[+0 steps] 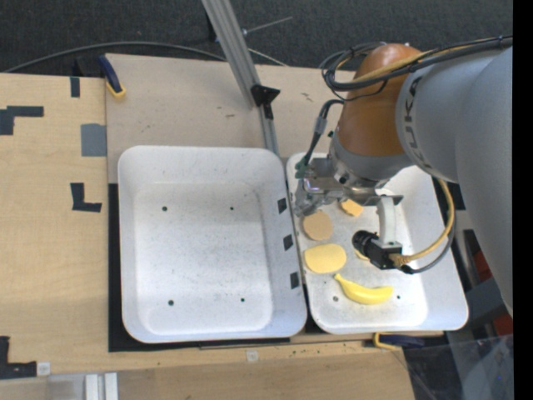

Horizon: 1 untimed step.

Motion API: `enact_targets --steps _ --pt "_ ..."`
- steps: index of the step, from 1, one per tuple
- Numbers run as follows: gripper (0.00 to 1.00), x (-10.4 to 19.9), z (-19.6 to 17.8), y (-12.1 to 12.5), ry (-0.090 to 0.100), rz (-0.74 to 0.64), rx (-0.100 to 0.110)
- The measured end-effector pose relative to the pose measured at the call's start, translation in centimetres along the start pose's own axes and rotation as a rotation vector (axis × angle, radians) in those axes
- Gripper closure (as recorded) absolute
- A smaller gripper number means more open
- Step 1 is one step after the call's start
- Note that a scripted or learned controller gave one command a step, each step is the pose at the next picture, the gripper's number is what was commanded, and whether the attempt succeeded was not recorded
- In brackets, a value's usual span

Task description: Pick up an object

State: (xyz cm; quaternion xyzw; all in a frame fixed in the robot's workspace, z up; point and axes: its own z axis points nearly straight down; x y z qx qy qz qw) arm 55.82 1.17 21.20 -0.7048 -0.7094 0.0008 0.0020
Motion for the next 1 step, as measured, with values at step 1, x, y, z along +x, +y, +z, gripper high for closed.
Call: enact_targets --steps 1 --pt "1.00 5.49 -1.28 -1.62 0.001 -0.002 -0.002"
